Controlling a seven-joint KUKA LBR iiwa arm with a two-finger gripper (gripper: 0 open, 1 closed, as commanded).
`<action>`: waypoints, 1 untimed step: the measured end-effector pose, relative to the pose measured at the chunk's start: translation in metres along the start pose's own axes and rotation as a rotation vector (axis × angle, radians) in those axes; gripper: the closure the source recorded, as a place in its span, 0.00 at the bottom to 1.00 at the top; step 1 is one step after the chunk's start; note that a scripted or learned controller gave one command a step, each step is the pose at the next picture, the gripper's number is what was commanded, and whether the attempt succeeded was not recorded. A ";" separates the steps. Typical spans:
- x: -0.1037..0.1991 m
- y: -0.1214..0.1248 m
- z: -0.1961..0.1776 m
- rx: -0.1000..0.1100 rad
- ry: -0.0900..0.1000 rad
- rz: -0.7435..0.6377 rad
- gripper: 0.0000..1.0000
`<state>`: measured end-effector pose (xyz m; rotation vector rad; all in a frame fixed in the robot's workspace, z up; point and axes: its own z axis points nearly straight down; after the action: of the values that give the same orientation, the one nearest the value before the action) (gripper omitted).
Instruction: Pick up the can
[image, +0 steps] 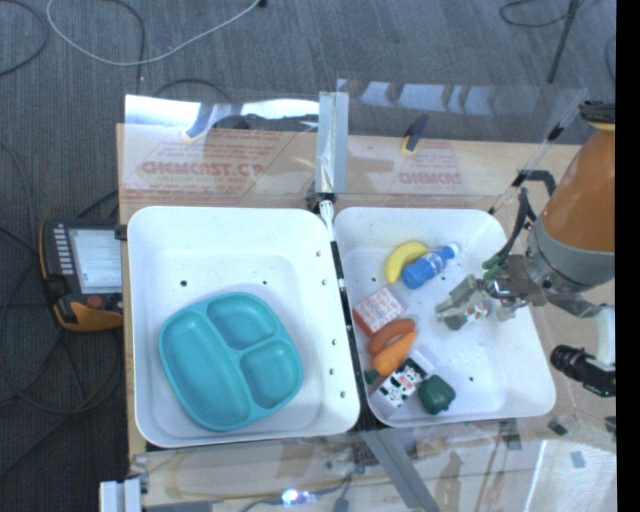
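My gripper (462, 306) is low over the right bin (520, 385), in its middle right part, reaching in from the right. A small pale cylinder with red marks, which looks like the can (476, 313), sits right at the gripper's tip. The gripper's grey body partly hides it, so I cannot tell whether it is gripped or just lying beside it. The arm's orange band (600, 190) rises over the bin's right edge.
Left of the gripper lie a banana (404, 258) and a blue bottle (428, 266). Along the bin's left side are a red-and-white packet (378, 308), an orange sausage shape (392, 342), a black-and-white item (403, 383) and a dark green object (436, 395). The left bin holds a teal divided plate (232, 358).
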<state>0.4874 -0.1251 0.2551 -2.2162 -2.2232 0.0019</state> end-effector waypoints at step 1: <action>-0.047 0.074 0.084 0.001 -0.001 -0.020 0.00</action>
<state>0.5618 -0.1714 0.1704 -2.1942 -2.2451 0.0047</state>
